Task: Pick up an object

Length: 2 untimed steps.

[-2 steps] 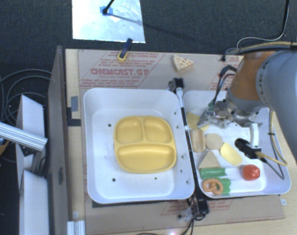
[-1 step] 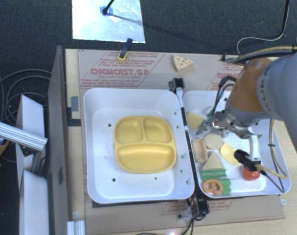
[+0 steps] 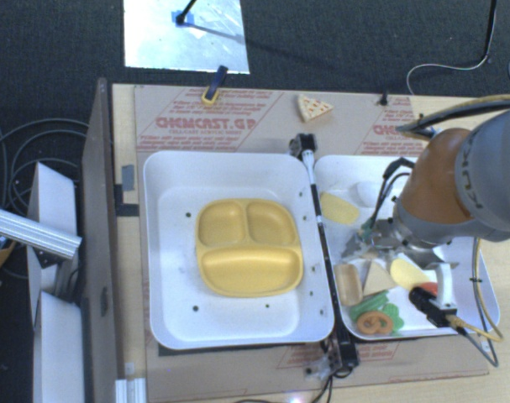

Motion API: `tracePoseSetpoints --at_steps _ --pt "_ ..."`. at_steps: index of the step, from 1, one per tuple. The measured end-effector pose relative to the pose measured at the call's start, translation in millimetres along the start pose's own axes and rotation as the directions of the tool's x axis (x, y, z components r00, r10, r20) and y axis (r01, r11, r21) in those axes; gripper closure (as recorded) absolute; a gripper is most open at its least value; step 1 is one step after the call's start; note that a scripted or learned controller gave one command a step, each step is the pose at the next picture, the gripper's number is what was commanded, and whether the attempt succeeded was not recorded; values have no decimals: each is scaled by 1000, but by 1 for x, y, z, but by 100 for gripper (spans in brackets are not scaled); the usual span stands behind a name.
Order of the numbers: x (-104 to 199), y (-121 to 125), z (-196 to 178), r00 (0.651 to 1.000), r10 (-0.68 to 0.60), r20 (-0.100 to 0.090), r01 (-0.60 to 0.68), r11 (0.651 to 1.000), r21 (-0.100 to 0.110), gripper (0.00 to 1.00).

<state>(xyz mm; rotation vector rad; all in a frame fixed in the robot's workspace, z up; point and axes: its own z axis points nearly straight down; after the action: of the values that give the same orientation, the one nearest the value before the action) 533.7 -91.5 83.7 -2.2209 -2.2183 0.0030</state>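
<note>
- Toy food lies in the right bin, at the lower right of the frame, mostly in that bin's lower half.
- Among it: a tan block near the bin's left wall, a white wedge just right of the block, and a yellow oval further right.
- An orange piece and a green piece lie touching at the bin's bottom edge.
- A pale yellow piece and a white piece lie in the bin's upper part.
- The gripper is low in the right bin, just above the block and wedge in the frame; whether it is wide, narrow or holding anything cannot be told.
- The arm comes in from the right edge and covers much of the bin's right side.
- The left bin, mid-frame, holds a yellow divided plate, lying flat at its centre.
- On the bench above the bins lies a pizza-slice toy, well apart from the gripper.
</note>
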Motion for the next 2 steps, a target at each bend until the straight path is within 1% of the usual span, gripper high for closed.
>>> tracePoseSetpoints --at_steps 1,2 --pt "-36 70 -2 1000 -5 4 5 1000 -12 0" --pt "10 29 0 1000 -7 -2 7 1000 -1 0"
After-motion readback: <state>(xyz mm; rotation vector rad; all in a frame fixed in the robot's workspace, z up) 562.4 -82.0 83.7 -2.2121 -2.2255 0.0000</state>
